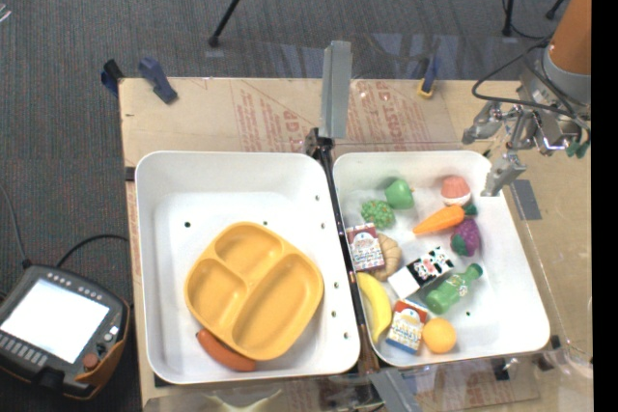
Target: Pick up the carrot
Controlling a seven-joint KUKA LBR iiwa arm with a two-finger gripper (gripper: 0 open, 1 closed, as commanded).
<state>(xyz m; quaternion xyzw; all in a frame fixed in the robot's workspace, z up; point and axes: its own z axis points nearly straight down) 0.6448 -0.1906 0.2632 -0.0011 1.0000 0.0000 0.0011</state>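
The carrot (439, 219) is orange with a green top and lies slanted in the right bin (512, 304), near its far right part. It sits between a pink-red toy (455, 188) and purple grapes (465, 236). My gripper (489, 157) hangs over the bin's far right corner, up and to the right of the carrot and apart from it. Its fingers look spread open with nothing between them.
The right bin also holds a green pepper (399, 193), broccoli (378, 212), a banana (375, 304), a green bottle (454, 288), an orange (438, 335) and small cartons (365, 246). The left bin (164, 207) holds a yellow divided plate (254, 289) and a sausage (227, 352).
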